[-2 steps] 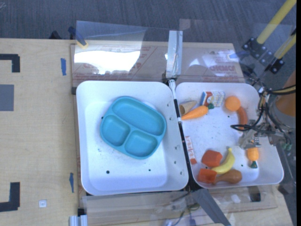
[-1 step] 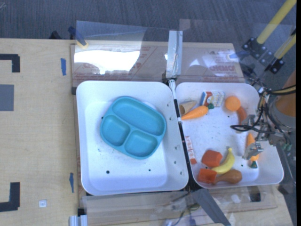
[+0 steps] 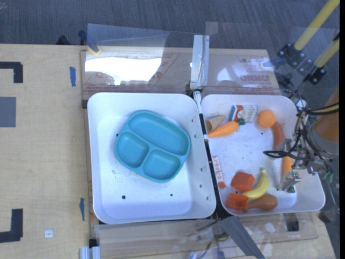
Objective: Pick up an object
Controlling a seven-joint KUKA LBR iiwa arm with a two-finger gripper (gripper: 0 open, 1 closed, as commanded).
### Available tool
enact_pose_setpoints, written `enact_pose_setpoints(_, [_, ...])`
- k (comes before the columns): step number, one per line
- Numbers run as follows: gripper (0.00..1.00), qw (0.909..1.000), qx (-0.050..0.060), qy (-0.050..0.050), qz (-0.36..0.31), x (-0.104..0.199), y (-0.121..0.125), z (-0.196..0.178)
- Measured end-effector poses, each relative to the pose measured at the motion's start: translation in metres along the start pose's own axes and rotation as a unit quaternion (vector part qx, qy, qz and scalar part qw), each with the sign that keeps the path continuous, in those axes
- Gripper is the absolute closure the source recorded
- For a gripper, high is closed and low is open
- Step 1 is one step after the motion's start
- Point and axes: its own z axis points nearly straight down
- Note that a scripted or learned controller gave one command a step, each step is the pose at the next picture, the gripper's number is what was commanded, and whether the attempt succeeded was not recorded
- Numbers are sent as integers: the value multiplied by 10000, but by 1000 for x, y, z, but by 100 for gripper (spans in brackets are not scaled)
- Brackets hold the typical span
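The desk is pale wood with black corner marks and bits of blue tape near its left side. Two shallow white bins sit on it side by side, touching along their inner edges: the left bin and the right bin. Behind them stands a clear plastic sheet.

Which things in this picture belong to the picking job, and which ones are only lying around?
Belong to the job:
- gripper, low in the right bin
- banana
- carrot
- orange ball
- red block
- small carton

Just lying about:
- blue divided plate in the left bin
- blue tape on the wooden bench
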Motion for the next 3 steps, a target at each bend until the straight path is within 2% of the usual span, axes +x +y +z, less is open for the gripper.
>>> enact_pose_setpoints(1, [0,9999,-1,0,171,9,0,0])
enact_pose_setpoints(2, [0,9997,-14,16,234,-129,27,3])
enact_pose_setpoints(3, [0,9999,2,16,-133,-63,2,1])
